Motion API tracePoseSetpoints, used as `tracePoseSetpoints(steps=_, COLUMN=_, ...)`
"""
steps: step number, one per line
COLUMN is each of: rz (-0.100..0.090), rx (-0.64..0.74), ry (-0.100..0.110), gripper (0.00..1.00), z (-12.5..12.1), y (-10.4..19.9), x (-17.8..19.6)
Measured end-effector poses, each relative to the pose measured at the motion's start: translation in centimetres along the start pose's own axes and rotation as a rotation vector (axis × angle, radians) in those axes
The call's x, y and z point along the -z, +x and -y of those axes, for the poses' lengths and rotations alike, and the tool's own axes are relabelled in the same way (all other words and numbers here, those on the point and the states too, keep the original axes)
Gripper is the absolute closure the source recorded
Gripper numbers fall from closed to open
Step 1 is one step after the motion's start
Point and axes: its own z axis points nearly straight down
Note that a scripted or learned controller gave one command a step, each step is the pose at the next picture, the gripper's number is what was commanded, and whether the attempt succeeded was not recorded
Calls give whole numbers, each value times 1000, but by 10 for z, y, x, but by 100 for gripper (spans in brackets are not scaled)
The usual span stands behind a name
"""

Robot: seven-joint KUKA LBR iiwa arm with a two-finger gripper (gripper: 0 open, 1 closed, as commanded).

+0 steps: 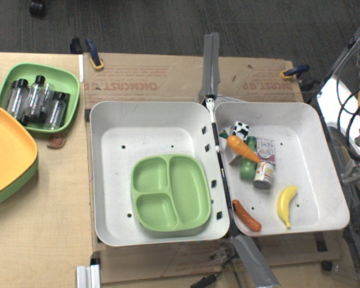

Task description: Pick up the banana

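Trouble could come from the small curved yellow plastic banana (286, 206) lying at five o'clock in the right shallow white bin (324, 161), close to a silver tin can (263, 175) at its eleven o'clock; I cannot tell the claw's state.

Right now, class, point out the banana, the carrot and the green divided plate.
banana (286, 206): camera view, middle of its yellow body.
carrot (243, 149): camera view, middle of its orange body.
green divided plate (185, 185): camera view, floor of its largest compartment.
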Motion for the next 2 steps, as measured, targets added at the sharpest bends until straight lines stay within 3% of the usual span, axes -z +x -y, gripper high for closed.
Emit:
tracePoseSetpoints(steps=1, rz=0, rx=195, ry=-1, gripper=100, z=0, y=0, x=-8)
tracePoseSetpoints(steps=2, rz=0, rx=251, ry=-1, gripper=100, z=-1, y=-9, x=-11)
